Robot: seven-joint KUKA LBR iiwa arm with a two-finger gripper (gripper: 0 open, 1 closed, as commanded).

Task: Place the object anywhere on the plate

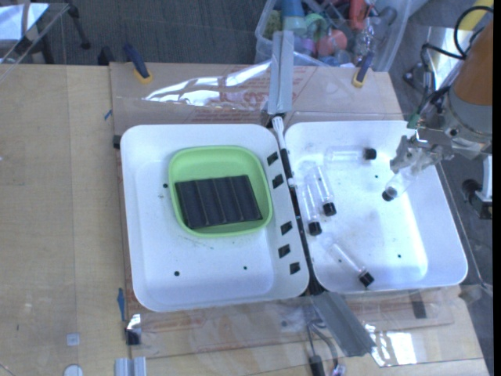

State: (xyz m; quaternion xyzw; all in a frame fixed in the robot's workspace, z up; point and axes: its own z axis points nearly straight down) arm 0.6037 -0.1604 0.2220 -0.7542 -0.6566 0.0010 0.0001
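Plainly the gripper (410,161) hangs over the right bin (438,233) with a clear tube (395,185) seemingly pinched between its closed fingers, far from the green plate (219,163) in the left bin (149,233), so a slick tube could slip free crossing the divider.

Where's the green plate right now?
The green plate sits in the left white bin, holding a dark ribbed block, across the divider from the clear vials.
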